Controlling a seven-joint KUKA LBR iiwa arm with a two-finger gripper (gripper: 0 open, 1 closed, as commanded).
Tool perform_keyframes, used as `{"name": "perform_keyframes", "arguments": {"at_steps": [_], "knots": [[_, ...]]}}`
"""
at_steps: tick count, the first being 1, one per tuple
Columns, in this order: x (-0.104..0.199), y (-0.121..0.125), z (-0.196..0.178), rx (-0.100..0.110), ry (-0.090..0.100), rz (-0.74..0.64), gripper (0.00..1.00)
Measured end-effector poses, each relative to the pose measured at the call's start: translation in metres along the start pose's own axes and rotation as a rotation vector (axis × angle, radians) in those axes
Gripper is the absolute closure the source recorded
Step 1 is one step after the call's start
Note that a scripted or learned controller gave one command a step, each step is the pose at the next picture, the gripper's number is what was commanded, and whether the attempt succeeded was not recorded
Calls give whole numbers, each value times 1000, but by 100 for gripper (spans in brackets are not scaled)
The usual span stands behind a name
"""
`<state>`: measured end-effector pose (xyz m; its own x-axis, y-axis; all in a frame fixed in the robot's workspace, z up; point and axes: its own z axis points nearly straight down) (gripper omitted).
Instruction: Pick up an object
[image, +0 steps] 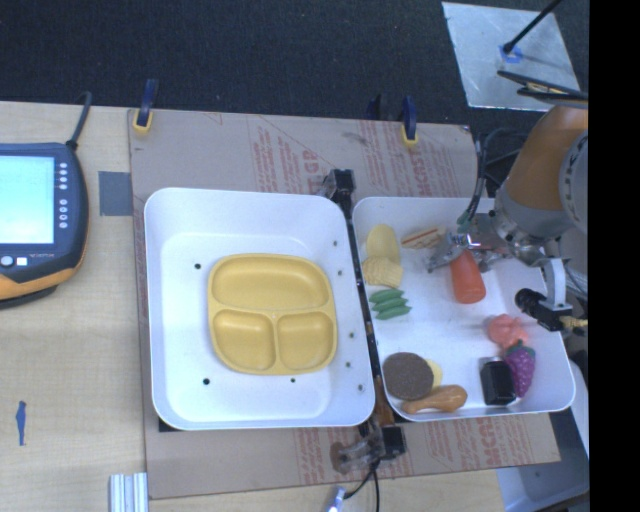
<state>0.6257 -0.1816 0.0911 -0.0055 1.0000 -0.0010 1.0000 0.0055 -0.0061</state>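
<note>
Carrot (467, 279): orange-red toy piece lying in the upper part of the right bin (560, 392), long axis roughly up and down in the view. Its upper end sits just under the tool.

Tool (457, 250): grey metal fingers at the end of the grey arm (535, 215), which carries an orange band and enters from the right. The fingertips sit at the top of the carrot, touching or very nearly so; whether they are spread or closed cannot be told from this angle, and no object is seen lifted between them.

Other contents of the right bin:
- pale yellow corn (382, 256) at upper left, against the wall shared with the other bin;
- green pea pod (389, 303) just below the corn;
- thin striped strip (421, 237) near the top rim;
- pink piece (505, 328) at right;
- purple grapes (520, 366) below the pink piece;
- small black block (496, 382) touching the grapes;
- brown round patty (408, 374) at lower left;
- tan bread-like piece (437, 401) along the bottom wall.

Left bin (170, 300): holds a yellow divided plate (271, 312), three compartments, centred.

Surface (70, 400): light wood, with a brown cardboard sheet (260, 150) under both bins, held by blue-and-yellow clamps (144, 108) at the far edge. A handheld control pendant (35, 215) lies at far left.

Room: dark carpet (250, 50) beyond the surface.
</note>
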Motion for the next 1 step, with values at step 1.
{"name": "perform_keyframes", "arguments": {"at_steps": [1], "knots": [[-1,0,-11,1,-1,-2,100]]}}
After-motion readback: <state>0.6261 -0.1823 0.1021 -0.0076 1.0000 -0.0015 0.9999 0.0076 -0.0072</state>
